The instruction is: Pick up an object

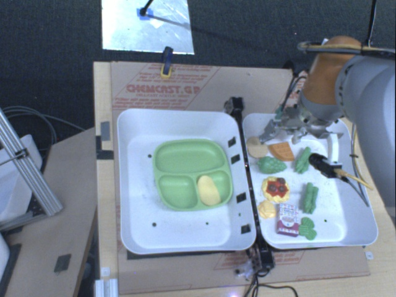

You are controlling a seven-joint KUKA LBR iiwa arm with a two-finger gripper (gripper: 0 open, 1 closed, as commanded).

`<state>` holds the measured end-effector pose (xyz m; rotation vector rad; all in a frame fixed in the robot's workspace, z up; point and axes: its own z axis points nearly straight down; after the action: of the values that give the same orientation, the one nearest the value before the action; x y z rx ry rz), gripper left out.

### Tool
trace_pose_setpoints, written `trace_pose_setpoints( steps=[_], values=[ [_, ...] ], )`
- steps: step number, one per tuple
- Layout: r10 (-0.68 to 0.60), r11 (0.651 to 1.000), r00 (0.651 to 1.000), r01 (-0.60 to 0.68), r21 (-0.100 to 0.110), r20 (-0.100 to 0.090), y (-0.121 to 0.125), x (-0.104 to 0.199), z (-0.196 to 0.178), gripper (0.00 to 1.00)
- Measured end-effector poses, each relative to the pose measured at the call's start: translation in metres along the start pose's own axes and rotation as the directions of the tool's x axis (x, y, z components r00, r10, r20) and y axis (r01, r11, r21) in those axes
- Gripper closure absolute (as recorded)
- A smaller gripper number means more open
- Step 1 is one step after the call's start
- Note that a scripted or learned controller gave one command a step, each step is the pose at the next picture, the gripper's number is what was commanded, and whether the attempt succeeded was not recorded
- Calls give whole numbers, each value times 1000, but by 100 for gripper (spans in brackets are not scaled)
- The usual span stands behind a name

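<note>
My gripper [282,135] hangs over the back left part of the right bin [359,224], with the grey arm reaching in from the right. Its fingers stand open, and nothing is between them. Just below it lie a tan round cookie [255,147] and an orange wedge [282,151]. A green leafy piece [267,164] and a green pod [302,160] lie a little nearer the front.
Further forward in the right bin are a red and yellow pizza piece [276,189], a small yellow piece [267,210], a green pickle [309,198], a small box [288,219] and a green lump [307,228]. The left bin [136,166] holds a green divided plate [185,156] with a yellow piece [209,190].
</note>
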<state>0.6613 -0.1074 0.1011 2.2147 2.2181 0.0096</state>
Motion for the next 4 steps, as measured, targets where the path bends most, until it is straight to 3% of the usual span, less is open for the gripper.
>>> trace_pose_setpoints(
  steps=[1, 2, 3, 4],
  values=[
    [2, 1000, 1000, -2, 11, 1, -31, -26, 17, 0],
    [-1, 1000, 1000, 1, 3, 1, -28, -24, 5, 100],
    [-1, 1000, 1000, 1, 4, 0, -28, -24, 5, 0],
    [5, 1000, 1000, -5, -12, 11, -17, -106, -161, 0]
  ],
)
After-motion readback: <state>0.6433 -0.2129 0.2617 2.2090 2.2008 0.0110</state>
